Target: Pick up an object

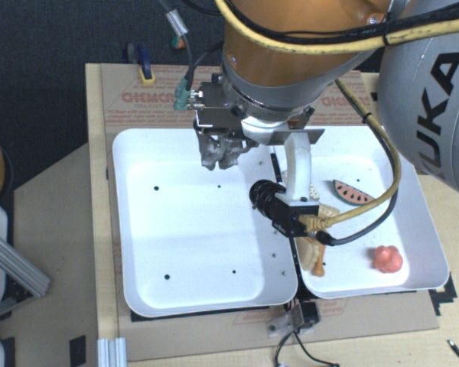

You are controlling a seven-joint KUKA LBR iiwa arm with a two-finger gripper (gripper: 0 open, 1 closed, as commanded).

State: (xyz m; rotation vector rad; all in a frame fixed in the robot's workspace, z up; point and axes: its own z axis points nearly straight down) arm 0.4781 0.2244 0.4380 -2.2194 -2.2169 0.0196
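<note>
One fixed camera looks down on my tabletop (99, 205) at a slant, taking in both white bins (183, 228); my arm (306, 29) enters from its right. It sits near enough that my wrist crowds the upper frame.

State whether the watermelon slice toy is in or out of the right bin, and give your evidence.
In. The watermelon slice toy lies flat on the floor of the right bin, inside its white rim.

A dark curved slice with a reddish-brown inner band (353, 192) is lying flat in the right white bin (424, 228), near its far edge. A lumpy pink-red rounded object (387, 259) is sitting by that bin's near right corner, well apart from the slice.
</note>
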